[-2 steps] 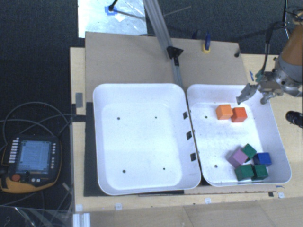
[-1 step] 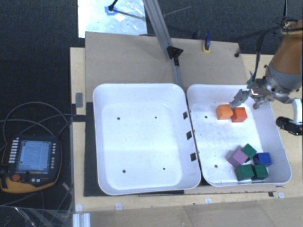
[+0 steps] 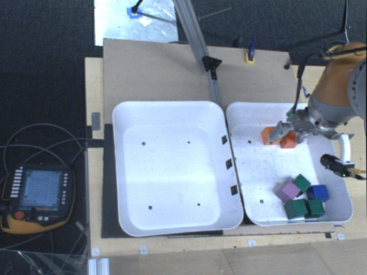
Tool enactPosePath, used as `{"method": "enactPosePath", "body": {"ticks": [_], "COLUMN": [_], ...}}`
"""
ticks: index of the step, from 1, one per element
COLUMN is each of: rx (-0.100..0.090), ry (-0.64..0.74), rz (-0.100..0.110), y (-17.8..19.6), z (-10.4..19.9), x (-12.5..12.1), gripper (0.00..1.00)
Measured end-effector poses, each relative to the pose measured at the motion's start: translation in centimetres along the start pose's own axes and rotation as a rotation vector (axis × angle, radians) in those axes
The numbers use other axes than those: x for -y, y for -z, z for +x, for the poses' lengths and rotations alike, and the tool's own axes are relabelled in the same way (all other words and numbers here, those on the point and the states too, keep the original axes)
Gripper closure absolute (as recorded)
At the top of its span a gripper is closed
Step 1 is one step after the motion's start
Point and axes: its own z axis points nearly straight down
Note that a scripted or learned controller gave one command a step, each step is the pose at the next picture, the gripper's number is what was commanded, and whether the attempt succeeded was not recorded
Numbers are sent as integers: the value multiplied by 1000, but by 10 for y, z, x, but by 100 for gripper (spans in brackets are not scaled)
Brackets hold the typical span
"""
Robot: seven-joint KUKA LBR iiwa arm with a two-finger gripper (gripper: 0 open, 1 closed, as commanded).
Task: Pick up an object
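— Jaws first: could we tell how they stood?

— We could not; the gripper (image 3: 282, 134) sat low over the orange pieces, and its tips blurred into them.

— Going left to right, what did we see?

— A teach pendant (image 3: 38, 197) lay on the floor at far left. Next came the left bin (image 3: 172, 110), then the right bin (image 3: 246, 110) touching it.

— And the objects?

— Two orange blocks (image 3: 268, 135) lay in the right bin's upper part, touching or just beside the gripper. Near the lower right corner we saw a purple block (image 3: 288, 191), green blocks (image 3: 297, 209) and a blue block (image 3: 318, 192) clustered together.
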Motion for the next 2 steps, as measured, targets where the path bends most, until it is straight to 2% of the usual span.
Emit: {"method": "enactPosePath", "body": {"ticks": [1,2], "rx": [2,3], "ry": [2,3], "rz": [-7,-13], "y": [14,79], "z": [-1,3], "x": [-2,-7], "gripper": [100,100]}}
